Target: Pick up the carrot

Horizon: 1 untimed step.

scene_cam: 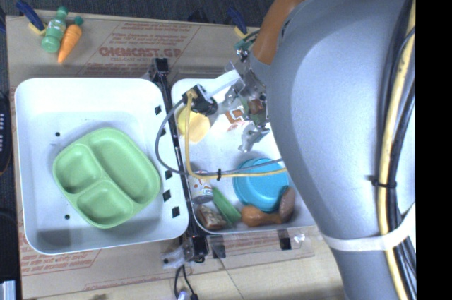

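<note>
An orange toy carrot (69, 42) with a green top lies on the cardboard at the far left, outside both bins, next to a green toy bottle (53, 34). Another orange, tapered item (256, 215) lies at the near edge of the right bin (212, 83); I cannot tell what it is. The gripper (248, 130) hangs over the middle of the right bin, just above a blue bowl (260, 183) and right of a yellow item (195, 126). The big grey arm hides the bin's right side.
The left bin (35, 150) holds a green divided plate (106, 175). In the right bin's near corner lie a green item (226, 207), a brown item (286, 201) and a small packet (210, 215). A black cable and a yellow hose (173, 143) run along the divide between the bins.
</note>
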Each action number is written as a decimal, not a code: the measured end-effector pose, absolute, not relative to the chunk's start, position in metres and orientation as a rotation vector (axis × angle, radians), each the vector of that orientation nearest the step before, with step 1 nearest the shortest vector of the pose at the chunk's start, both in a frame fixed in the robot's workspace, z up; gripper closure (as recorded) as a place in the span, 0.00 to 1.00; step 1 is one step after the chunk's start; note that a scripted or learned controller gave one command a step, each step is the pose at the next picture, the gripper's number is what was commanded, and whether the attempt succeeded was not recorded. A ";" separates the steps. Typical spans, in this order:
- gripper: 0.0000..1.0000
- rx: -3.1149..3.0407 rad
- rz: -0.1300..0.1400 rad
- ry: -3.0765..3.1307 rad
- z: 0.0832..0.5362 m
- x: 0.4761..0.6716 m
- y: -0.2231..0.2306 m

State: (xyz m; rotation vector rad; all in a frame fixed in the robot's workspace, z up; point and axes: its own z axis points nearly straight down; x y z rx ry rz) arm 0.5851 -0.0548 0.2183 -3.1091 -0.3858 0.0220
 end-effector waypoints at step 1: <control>0.00 -3.111 0.012 -0.386 0.209 0.634 -0.077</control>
